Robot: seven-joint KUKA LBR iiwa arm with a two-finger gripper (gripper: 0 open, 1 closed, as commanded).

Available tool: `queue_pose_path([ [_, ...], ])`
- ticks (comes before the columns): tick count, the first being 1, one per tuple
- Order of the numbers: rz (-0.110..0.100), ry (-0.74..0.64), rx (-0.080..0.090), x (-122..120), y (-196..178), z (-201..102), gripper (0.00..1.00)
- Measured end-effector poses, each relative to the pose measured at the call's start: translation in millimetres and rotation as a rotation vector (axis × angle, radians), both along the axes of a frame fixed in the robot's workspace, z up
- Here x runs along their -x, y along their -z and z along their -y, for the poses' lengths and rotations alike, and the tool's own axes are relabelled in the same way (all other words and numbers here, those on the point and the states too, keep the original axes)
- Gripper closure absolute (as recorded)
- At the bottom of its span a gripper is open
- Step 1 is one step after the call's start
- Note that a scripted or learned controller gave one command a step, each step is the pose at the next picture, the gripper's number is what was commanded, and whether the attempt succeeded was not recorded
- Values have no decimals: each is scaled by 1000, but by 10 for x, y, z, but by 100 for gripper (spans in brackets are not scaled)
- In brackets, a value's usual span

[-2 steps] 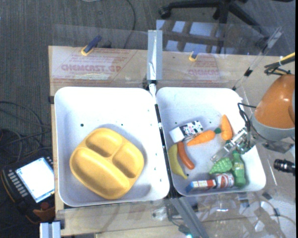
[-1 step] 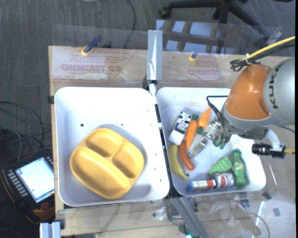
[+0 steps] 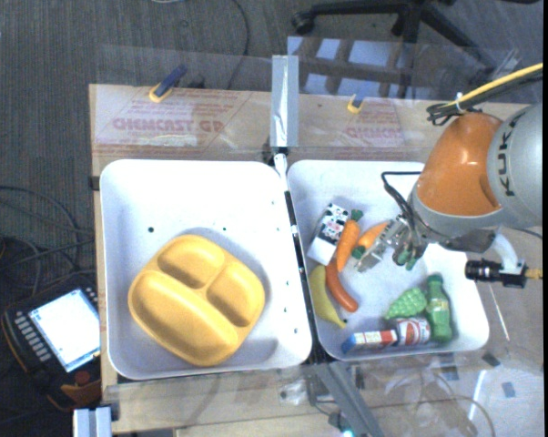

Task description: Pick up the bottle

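A green bottle (image 3: 438, 308) with a yellow label lies in the right bin (image 3: 474, 335) near its front right corner. A red and white bottle (image 3: 389, 337) lies on its side just left of it, along the front wall. My gripper (image 3: 389, 251) hangs over the middle of the right bin, behind and to the left of the green bottle and apart from it. Its fingers (image 3: 407, 255) look open, with nothing between them. An orange piece (image 3: 371, 236) lies right beside the left finger.
In the right bin lie a carrot (image 3: 347, 242), a red sausage-shaped toy (image 3: 339, 291), a banana (image 3: 322, 297), a small white and black carton (image 3: 332, 224) and a green bumpy toy (image 3: 405, 301). The left bin (image 3: 137, 189) holds a yellow compartment tray (image 3: 197, 297).
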State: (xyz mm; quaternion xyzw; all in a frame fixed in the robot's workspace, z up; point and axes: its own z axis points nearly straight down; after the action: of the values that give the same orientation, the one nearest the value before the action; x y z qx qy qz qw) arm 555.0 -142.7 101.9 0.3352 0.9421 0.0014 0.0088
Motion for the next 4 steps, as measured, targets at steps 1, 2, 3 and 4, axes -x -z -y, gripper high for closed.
queue_pose_path([
  [1, -13, -134, -2, 138, -2063, 202, 100],
  [2, -6, -115, 2, 83, 97, -387, 100],
  [3, -4, -273, 4, -493, 95, -238, 100],
  [4, -4, -393, 10, -822, 92, -426, 100],
])
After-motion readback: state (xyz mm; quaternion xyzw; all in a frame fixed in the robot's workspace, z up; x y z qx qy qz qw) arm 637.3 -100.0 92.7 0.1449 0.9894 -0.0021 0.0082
